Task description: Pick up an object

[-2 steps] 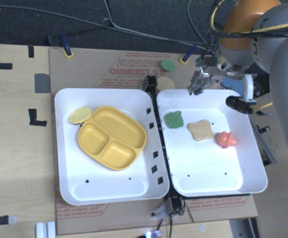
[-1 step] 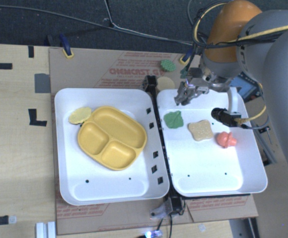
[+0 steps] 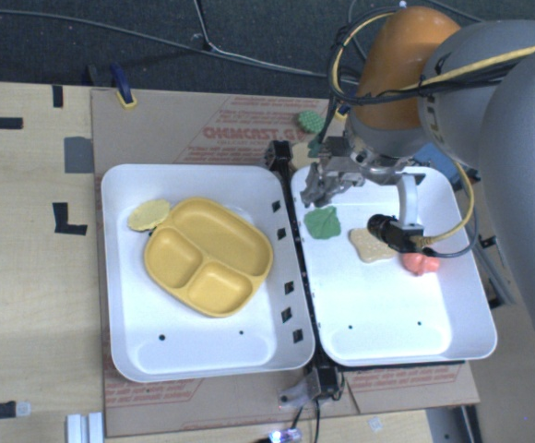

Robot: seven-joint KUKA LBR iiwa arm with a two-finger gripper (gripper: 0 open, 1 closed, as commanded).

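The arm (image 3: 406, 53) reaches over the far edge of the right bin (image 3: 397, 321), and the tool (image 3: 326, 190) hangs at the far left corner of this bin, close to the wall which it shares with the left bin (image 3: 203, 341). I cannot tell how far the tool is open, and nothing is seen in its grip.

Just below the tool, near the left wall of the right bin, lies a green leaf-shaped piece (image 3: 323, 222) flat on the white floor. It seems to be apart from the tool, but I am not sure of it. A tan flat piece (image 3: 369, 245) lies beside it toward the middle of the bin, and a pink piece (image 3: 422, 264) lies near the right wall.

In the left bin a yellow divided plate (image 3: 208, 257) takes the middle, with three compartments. A pale yellow round piece (image 3: 148, 214) touches its far left rim.

Both bins stand on a cardboard sheet (image 3: 203, 127) on the table (image 3: 28, 275). A second green piece (image 3: 311, 120) lies on the cardboard behind the far edge of the bins.
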